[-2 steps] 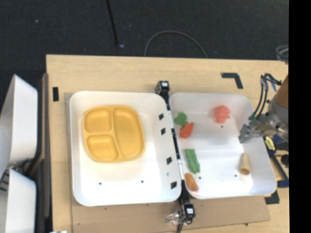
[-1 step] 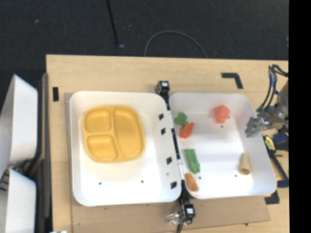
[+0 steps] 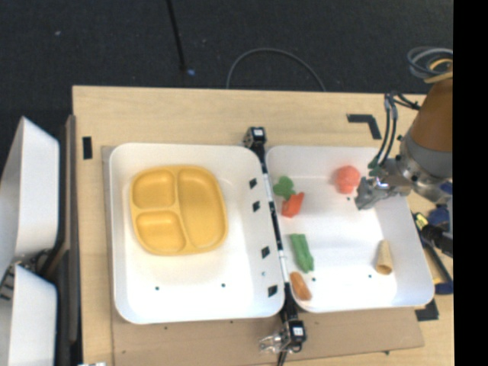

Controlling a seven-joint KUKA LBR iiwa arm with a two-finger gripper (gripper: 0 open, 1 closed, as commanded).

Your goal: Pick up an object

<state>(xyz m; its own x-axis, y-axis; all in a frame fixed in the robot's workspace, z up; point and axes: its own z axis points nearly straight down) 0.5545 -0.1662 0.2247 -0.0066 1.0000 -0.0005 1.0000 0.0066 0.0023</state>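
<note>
Gripper (image 3: 368, 194) beside the pink ball (image 3: 346, 178) is blurred; jaws' state cannot be told

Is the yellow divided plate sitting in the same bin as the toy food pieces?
No. The yellow plate lies in the left bin, while the toy food pieces, such as the pink ball, lie in the right bin.

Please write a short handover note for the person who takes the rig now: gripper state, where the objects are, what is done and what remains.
Gripper: low over the right bin, beside the pink ball; nothing visibly held.
Right bin also holds a green piece, a red piece, a green block, an orange piece and a tan cone.
Left bin: yellow divided plate.
Done: nothing picked.
Left: grasp and lift one object.
</note>
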